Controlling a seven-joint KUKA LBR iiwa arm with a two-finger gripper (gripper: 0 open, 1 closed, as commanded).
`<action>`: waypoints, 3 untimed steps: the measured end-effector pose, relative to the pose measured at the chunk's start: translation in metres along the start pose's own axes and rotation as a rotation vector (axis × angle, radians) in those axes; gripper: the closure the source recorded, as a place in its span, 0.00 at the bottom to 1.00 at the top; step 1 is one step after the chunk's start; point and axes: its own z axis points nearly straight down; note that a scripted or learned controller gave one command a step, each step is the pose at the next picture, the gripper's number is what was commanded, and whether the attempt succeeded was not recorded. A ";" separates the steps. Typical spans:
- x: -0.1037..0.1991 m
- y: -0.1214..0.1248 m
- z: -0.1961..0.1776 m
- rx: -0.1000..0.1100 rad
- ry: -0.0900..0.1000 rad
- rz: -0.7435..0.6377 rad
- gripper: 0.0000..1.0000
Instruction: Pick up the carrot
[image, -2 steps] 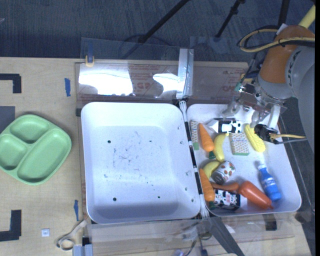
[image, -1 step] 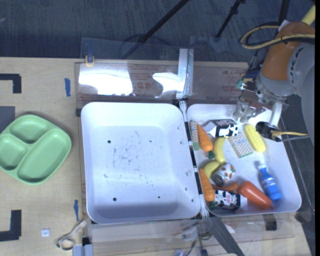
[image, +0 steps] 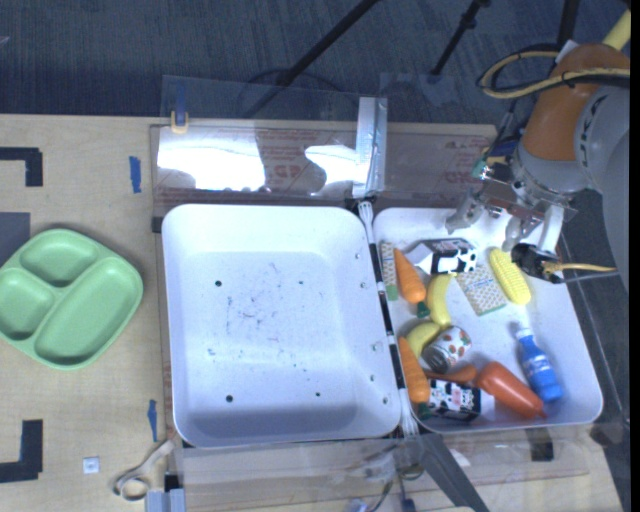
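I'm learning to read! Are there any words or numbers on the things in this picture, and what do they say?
None can be read.
Brown board behind the bins: faint reddish print, too blurred.
Blue bottle: label too small.
Black-and-white box at the front of the right bin: pattern, no clear letters.
Patterned card: dots only.

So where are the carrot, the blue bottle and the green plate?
carrot (image: 408, 277): camera view, middle of its orange body.
blue bottle (image: 539, 366): camera view, its blue body.
green plate (image: 100, 300): camera view, its largest compartment.

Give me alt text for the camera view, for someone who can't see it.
The gripper hangs over the right bin's far edge, above toys including a carrot, corn and a blue bottle. A green tray lies left.
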 end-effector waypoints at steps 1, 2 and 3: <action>-0.037 0.012 -0.115 -0.003 -0.001 -0.187 0.00; -0.037 0.012 -0.115 -0.002 0.000 -0.188 0.00; -0.037 0.012 -0.115 -0.002 0.000 -0.188 0.00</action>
